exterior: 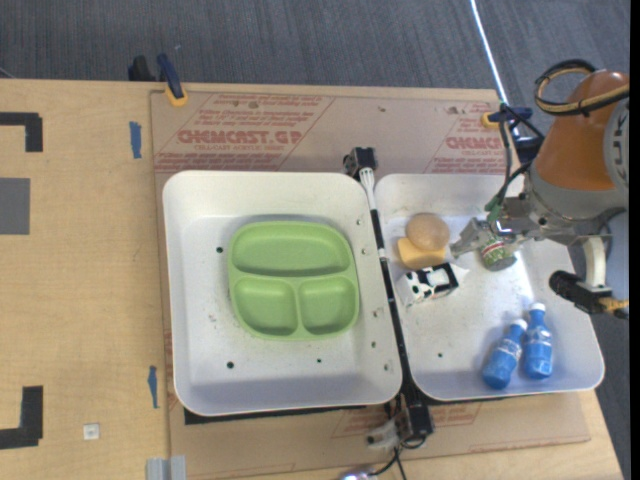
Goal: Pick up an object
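My gripper (488, 240) hangs over the upper middle of the right bin (570, 313), reaching in from the right. A small round green and white object (498, 257) lies right at its tip, partly hidden by it. Just left of the gripper sit a tan ball (428, 232) and a yellow block (420, 253) touching it. A black and white item (430, 282) lies below those. Two blue bottles (520, 348) lie side by side at the bin's lower right.
The left bin (195, 268) holds a green divided plate (293, 276). A black bar (385, 288) runs between the two bins. Both bins rest on a cardboard sheet (300, 133) on the wooden bench. A cable trails along the arm at the right.
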`<action>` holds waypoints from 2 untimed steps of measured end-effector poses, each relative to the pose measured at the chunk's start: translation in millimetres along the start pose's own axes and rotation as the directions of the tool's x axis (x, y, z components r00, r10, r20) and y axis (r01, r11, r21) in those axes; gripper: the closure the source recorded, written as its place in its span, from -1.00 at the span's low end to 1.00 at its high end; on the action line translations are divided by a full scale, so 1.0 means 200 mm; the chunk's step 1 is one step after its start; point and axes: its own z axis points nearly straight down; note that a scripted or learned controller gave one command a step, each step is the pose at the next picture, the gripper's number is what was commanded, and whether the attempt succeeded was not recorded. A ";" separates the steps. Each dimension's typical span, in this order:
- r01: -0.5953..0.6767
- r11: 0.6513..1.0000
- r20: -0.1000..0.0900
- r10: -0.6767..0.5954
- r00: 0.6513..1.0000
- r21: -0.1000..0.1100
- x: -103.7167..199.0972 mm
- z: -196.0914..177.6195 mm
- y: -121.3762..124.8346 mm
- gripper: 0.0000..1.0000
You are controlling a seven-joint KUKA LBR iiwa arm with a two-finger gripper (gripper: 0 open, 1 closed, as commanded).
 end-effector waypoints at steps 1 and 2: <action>-0.001 1.000 0.000 0.001 1.000 -0.002 0.00 -0.05 0.00 1.00; 0.050 0.999 -0.001 -0.050 0.999 0.003 -0.37 -0.18 0.03 1.00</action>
